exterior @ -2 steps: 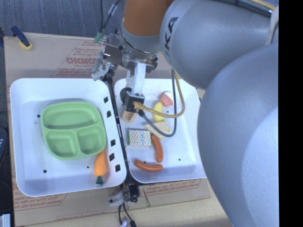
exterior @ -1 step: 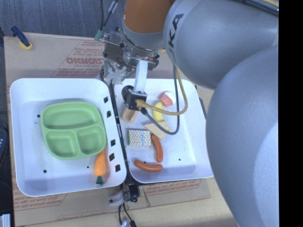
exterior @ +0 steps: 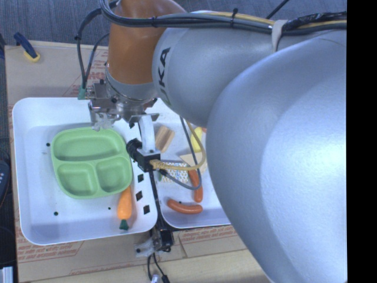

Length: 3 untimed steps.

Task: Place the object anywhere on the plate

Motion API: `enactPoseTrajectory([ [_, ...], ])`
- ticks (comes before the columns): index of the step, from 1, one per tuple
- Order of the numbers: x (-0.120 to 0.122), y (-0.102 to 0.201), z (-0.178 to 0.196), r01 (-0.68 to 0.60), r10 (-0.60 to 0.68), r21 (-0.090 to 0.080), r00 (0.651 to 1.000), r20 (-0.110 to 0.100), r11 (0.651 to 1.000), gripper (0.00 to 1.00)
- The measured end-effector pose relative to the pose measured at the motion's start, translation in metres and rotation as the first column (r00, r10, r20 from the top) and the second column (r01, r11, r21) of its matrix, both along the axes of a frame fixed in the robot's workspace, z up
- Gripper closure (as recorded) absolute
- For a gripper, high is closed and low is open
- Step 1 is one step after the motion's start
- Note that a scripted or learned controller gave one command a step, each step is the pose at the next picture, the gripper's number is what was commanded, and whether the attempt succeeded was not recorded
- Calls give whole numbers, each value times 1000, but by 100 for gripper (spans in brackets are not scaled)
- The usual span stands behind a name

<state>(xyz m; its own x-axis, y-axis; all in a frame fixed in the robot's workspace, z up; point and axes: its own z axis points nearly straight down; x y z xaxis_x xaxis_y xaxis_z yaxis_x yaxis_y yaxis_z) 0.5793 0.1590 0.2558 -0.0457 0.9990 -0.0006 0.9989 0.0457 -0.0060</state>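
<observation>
A green plate [exterior: 91, 161] with three compartments lies in the left white bin [exterior: 29, 158]; nothing rests on it. My gripper [exterior: 105, 119] hangs over the plate's far right rim, under the orange band of the arm. Its tip is small and partly hidden by the wrist, and I see nothing clearly held in it. An orange carrot [exterior: 125, 205] with a green stub lies in the left bin just off the plate's near right corner.
The right bin [exterior: 194, 220] holds a red sausage [exterior: 184, 207], a second sausage [exterior: 197, 188], a tan wooden block [exterior: 164, 138] and a yellow piece [exterior: 198, 138]. The arm's big grey body covers most of that bin.
</observation>
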Motion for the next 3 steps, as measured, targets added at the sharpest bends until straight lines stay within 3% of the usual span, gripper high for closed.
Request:
enactPoseTrajectory([
  [1, 17, 34, -16, 187, -187, -1, 982, 3, 982, 100],
  [2, 17, 35, -6, 179, -179, -2, 984, 0, 984, 100],
  [3, 41, 27, -17, 160, -160, 0, 987, 3, 987, 100],
])
